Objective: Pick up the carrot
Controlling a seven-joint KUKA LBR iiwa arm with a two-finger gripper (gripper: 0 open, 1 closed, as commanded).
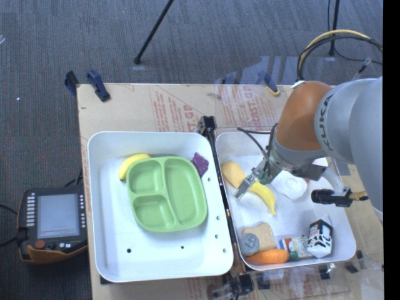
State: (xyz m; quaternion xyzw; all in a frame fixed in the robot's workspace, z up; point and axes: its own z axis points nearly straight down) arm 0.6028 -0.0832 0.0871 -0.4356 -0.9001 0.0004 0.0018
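Camera view: I am hovering my claw [245, 189] over the banana [265, 195], fingers slightly parted, gripping nothing.
Carrot [269, 257]: lying at the right bin's [350, 245] near edge, beside bread [259, 237].
Risk: I am likely closing on the banana instead.

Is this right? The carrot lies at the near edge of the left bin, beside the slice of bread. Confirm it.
Not quite. The carrot lies at the near edge of the right bin, not the left one, as the camera view shows. The rest holds: it sits beside the slice of bread. The left bin holds the green divided plate.
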